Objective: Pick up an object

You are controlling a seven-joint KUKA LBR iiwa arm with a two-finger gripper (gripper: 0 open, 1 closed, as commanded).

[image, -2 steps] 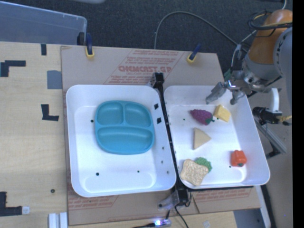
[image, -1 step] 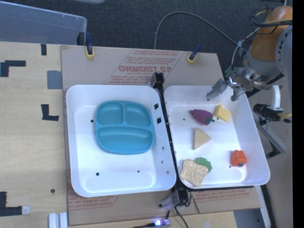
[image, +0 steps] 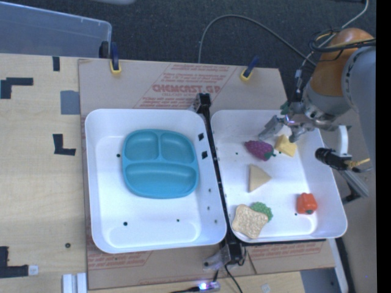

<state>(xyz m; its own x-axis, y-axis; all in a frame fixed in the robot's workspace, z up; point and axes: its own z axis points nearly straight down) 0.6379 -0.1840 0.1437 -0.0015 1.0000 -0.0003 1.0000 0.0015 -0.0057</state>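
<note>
Purple grapes (image: 259,149) just below fingers (image: 269,127)

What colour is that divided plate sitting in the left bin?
Light blue. The divided plate shows plainly in the camera view, lying flat in the left bin.

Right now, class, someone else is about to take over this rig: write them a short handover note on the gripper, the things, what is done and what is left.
Gripper: low over the far end of the right bin, fingers open, holding nothing.
Things: purple grapes and yellow piece lie just below the gripper; cheese wedge mid-bin; sandwich near front; orange piece at right. Blue plate sits in the left bin.
Done: nothing picked up yet.
Left: close on one thing, probably the grapes or yellow piece, and lift it.
</note>
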